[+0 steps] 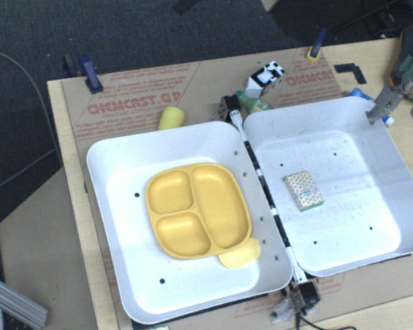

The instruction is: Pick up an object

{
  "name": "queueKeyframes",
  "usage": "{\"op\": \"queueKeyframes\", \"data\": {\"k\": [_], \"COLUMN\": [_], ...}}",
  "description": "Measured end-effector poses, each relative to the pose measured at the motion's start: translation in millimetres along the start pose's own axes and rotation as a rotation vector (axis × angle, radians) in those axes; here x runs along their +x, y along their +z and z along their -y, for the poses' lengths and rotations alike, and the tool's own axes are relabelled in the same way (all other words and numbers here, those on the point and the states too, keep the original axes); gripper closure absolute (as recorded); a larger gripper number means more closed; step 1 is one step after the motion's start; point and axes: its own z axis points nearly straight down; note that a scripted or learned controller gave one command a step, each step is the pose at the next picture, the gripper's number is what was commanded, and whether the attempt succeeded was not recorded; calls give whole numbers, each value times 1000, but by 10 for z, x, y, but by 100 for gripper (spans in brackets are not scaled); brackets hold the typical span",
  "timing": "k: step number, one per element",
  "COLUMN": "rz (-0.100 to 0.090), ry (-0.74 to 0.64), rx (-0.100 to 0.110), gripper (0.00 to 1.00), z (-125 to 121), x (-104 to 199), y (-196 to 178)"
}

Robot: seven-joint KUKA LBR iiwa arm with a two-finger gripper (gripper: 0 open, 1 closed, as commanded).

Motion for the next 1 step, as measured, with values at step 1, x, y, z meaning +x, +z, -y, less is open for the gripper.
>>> {"op": "queueKeyframes", "data": {"k": [1], "rz": [-1], "ry": [-1], "rx": [0], "gripper": [0], "z": [75], "x": [672], "y": [904]}}
